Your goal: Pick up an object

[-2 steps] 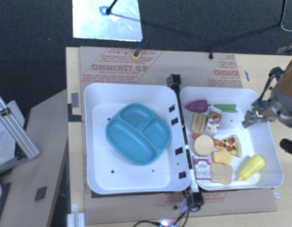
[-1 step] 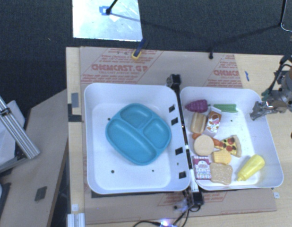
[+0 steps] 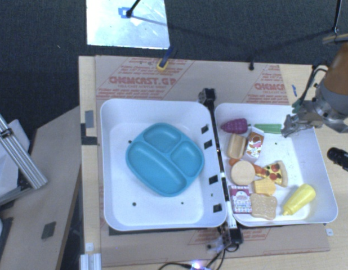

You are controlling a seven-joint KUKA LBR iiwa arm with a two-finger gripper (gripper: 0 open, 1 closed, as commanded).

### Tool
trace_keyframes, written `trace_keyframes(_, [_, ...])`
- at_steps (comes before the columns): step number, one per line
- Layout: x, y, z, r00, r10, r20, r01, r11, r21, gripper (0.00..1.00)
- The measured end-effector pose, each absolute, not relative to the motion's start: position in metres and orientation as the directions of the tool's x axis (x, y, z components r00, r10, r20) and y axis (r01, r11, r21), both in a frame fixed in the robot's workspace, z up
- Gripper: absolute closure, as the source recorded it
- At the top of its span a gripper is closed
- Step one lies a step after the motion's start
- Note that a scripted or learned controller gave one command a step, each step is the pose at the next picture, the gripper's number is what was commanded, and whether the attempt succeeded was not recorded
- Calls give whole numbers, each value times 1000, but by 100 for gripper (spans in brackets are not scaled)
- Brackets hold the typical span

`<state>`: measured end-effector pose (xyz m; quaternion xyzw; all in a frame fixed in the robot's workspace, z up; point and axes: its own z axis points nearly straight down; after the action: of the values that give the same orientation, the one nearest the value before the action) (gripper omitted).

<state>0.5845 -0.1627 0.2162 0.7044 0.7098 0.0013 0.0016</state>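
The right bin (image 3: 320, 173) holds several toy foods: a purple piece (image 3: 235, 125), a green bean-like piece (image 3: 267, 127), a small snack packet (image 3: 254, 145), a bread roll (image 3: 236, 146), a round tan disc (image 3: 242, 172), a pizza slice (image 3: 272, 172), a cracker (image 3: 264, 187), a toast slice (image 3: 263, 206), a pink card (image 3: 240, 198) and a yellow mustard bottle (image 3: 298, 199). My gripper (image 3: 290, 127) hangs over the bin's upper right part, just right of the green piece. I see nothing between its fingers.
The left bin (image 3: 115, 151) holds a blue divided plate (image 3: 164, 158). A black divider (image 3: 216, 156) runs between the bins. The grey arm with its orange band (image 3: 338, 83) comes in from the right. A metal frame (image 3: 13, 151) stands at the far left.
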Motion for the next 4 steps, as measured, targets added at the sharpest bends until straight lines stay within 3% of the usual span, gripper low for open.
trace_keyframes(1, [606, -102, 220, -11, 1000, 1, 1000, 11, 5, 100])
trace_keyframes(3, [630, 12, 230, -10, 1000, 1, 1000, 10, 4, 100])
trace_keyframes(4, [646, 43, 225, -7, 1000, 1, 1000, 7, 4, 100])
